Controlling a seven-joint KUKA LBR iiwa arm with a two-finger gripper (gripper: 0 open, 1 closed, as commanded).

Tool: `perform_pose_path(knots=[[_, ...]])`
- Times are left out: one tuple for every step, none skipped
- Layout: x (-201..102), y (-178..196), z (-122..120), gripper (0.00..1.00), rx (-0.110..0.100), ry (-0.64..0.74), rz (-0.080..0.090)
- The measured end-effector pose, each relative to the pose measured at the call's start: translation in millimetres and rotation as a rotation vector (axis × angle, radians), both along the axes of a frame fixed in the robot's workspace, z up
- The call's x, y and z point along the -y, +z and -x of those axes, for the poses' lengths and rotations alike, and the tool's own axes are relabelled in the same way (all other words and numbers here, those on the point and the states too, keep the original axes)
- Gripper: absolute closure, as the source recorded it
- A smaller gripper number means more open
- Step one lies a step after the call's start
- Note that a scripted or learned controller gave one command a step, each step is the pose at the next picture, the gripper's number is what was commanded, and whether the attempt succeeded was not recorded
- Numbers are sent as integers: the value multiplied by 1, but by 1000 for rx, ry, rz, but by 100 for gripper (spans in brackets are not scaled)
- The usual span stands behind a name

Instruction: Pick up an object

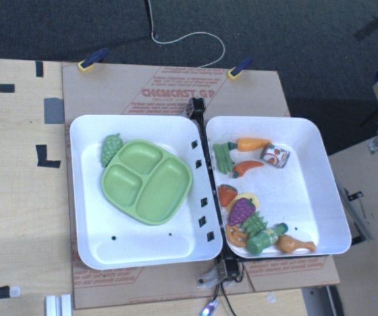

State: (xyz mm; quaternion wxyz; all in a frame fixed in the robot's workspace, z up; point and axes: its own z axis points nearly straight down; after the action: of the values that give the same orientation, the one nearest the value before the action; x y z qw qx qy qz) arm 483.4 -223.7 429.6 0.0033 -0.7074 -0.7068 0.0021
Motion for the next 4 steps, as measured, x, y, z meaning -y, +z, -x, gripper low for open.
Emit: perform_pose_path(knots=[[0, -32, 0, 100, 4, 1, 2], [0, 113, -25, 100, 23, 4, 9], [0, 23, 1, 100, -2, -1, -1], [0, -12, -2, 100, 3, 1, 2]])
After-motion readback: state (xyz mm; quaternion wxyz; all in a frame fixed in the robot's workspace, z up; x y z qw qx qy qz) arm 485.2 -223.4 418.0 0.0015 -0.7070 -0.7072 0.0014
